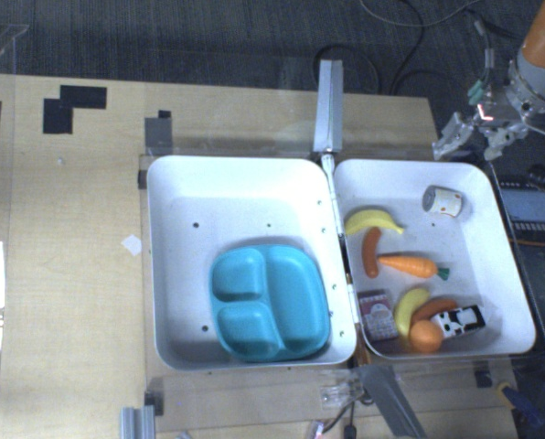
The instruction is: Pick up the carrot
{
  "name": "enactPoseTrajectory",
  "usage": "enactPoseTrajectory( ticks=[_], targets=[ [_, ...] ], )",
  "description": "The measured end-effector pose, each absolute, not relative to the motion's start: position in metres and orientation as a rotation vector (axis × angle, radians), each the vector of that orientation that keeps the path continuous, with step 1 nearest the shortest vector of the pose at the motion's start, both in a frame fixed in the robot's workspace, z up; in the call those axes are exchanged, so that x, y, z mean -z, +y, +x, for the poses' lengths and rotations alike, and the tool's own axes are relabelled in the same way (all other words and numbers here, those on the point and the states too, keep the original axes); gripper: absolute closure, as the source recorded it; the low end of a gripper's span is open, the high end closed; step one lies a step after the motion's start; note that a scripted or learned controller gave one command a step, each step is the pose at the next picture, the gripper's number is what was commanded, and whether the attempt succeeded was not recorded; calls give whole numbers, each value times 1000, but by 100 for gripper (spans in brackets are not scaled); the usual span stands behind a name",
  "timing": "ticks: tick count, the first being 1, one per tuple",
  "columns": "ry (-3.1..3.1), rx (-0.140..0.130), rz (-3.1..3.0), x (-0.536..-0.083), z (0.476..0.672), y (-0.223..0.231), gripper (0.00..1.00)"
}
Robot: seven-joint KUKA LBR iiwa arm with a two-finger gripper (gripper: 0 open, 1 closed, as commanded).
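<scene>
The carrot (pixel 408 265) lies flat near the middle of the right bin (pixel 492 210), green stub toward 3 o'clock, tip almost touching a reddish sausage (pixel 371 251) at its 9 o'clock. It looks like a light, rigid, smooth plastic toy, likely slippery; gripping across the thicker middle seems safest. The end effector (pixel 478 131) hovers outside the bin's rim at 1 o'clock of the carrot; whether it is apart or together I cannot tell.
</scene>
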State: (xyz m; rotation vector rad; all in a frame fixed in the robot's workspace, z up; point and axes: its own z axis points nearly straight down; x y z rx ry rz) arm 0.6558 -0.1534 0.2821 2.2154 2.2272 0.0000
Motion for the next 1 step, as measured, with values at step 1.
enactPoseTrajectory(
  ticks=[1],
  targets=[
    [2296, -2, 2140, -221, 600, -165, 0]
  ],
)
